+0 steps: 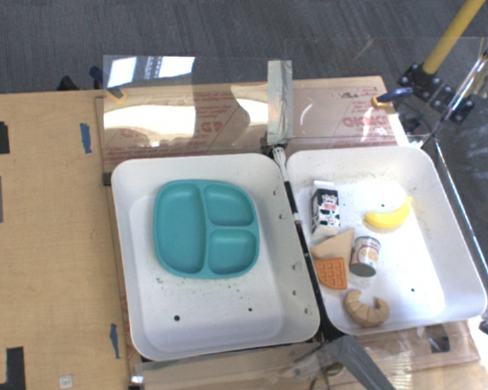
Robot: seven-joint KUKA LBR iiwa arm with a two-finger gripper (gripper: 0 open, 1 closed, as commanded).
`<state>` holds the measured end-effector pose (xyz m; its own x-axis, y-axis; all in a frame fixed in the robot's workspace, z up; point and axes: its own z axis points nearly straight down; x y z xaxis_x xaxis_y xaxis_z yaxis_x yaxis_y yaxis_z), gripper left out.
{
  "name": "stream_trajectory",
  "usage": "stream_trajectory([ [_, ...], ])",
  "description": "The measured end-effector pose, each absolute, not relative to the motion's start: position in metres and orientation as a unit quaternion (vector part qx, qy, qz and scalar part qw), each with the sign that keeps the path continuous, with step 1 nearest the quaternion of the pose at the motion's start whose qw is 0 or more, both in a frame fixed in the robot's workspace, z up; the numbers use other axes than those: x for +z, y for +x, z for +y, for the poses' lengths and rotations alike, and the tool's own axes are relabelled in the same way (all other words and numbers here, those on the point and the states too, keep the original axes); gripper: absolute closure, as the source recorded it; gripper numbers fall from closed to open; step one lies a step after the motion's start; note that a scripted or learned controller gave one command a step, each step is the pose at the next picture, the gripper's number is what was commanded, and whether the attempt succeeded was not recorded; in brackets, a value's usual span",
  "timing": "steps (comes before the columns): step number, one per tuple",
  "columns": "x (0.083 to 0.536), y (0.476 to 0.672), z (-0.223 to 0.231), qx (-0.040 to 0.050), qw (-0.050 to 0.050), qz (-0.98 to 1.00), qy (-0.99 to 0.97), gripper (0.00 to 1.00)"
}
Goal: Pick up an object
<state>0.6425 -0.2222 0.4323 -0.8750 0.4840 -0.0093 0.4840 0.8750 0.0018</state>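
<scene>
The right bin (pixel 425 286) holds several small items. A black-and-white carton (pixel 326 208) lies near its left wall. A yellow banana (pixel 389 216) rests toward the middle. A small can (pixel 365 255) lies on its side beside a tan wedge (pixel 335 244) and an orange waffle (pixel 331 271). A brown croissant (pixel 366 309) sits near the front edge.
The left bin (pixel 144 322) holds a teal divided plate (pixel 205 228). Clear plastic panels (pixel 222 116) stand behind both bins. A yellow pole (pixel 463 12) with a black clamp (pixel 424 81) is at the upper right. Cardboard (pixel 39 246) covers the bench to the left.
</scene>
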Motion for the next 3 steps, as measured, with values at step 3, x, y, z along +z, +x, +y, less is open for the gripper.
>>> stream_trajectory([
  [3, 0.242, 0.62, -0.077, 0.0, 0.005, 1.0, -0.004, 1.0],
])
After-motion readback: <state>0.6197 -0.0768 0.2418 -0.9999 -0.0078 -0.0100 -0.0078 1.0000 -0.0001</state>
